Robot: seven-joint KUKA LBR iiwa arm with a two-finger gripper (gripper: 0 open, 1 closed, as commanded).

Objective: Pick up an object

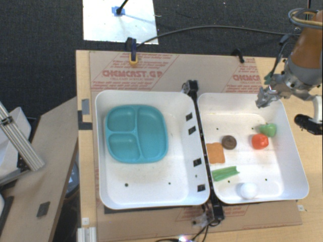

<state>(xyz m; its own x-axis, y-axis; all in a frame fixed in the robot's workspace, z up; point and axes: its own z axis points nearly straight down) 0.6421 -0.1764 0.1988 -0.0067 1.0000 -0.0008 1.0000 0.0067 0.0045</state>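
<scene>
A single fixed camera looks down on the bench (166, 64) from above at a slant, from the near side toward the far edge, so the far edge of the bench sits high in the picture and the near edge low. It stands far enough back to take in both white bins whole: the left bin (116, 195) holding a teal divided plate (136, 133), and the right bin (292, 180) beside it, the two meeting along a seam near the middle. Dark floor shows beyond the bench at the top, with a white sheet (118, 14) lying there. The arm (305, 54) enters from the right edge, its gripper (263, 99) above the right bin's far rim.
</scene>
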